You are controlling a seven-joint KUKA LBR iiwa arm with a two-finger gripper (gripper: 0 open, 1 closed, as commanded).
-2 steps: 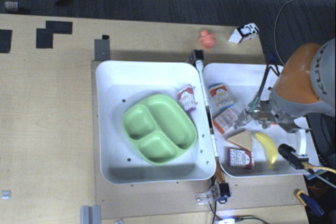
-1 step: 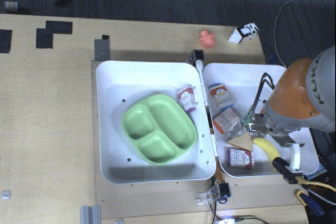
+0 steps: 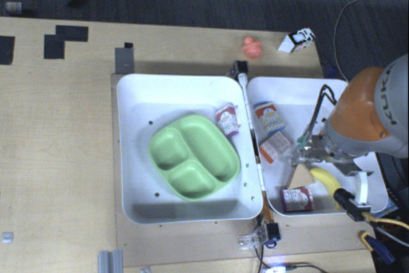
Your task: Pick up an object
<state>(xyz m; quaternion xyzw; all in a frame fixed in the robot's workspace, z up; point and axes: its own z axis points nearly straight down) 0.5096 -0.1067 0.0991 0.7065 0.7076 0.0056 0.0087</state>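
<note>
1. Your gripper [image 3: 305, 151] hangs low in the right bin [image 3: 291, 89], beside the banana [image 3: 324, 179]; its opening can't be told.
2. The can [image 3: 297, 199] lies near.
3. Crowded packets [image 3: 276, 146] could deflect your grasp, I'd judge.

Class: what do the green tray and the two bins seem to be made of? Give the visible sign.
Green tray: likely moulded plastic, one even colour, rounded compartments, soft sheen. Left bin and right bin: probably thin plastic too, uniformly white with smooth curved corners; painted metal cannot be excluded.
</note>
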